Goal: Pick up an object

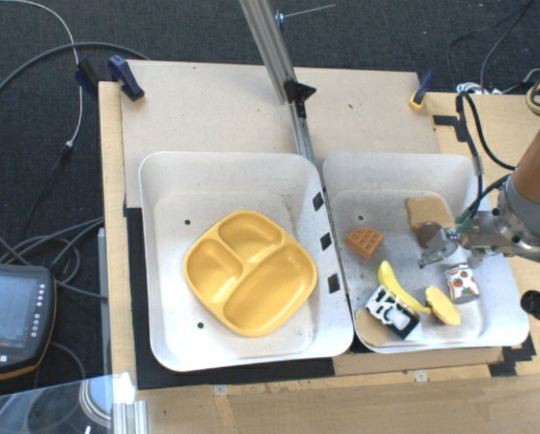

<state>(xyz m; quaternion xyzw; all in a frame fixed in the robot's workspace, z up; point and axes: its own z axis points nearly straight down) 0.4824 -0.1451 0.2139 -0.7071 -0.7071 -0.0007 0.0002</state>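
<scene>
Starting at the left side of the bench, you see the left bin (161,188), shallow and white, and inside it lies a yellow divided plate (251,271) with three compartments. It sits flat near the middle of that bin, with nothing on it.

Between the two bins a metal rail (268,34) runs from the top of the view down to the place where the bins meet.

Moving to the right bin (378,165), you find all the small objects. A waffle piece (365,241), brown-orange, lies in the left part. Below it and a little to the right, a banana (396,286) lies at a slant, and just beside its lower end there is a black and white item (392,311); what it is I cannot tell. A yellow piece (443,306) lies to the right of the banana, near the front wall. Just above this piece, a small carton (462,283) with red and green print stands close to the arm. A tan slice like bread (428,211) lies in the upper part of the bin.

The gripper (434,251) hangs low over the right bin, between the tan slice and the small carton. Its fingers (430,259) stand apart, and you see no object between them, so the claw is released and grasps nothing. A dark brown thing (427,233) lies just beside the fingers, at the lower edge of the tan slice.
</scene>
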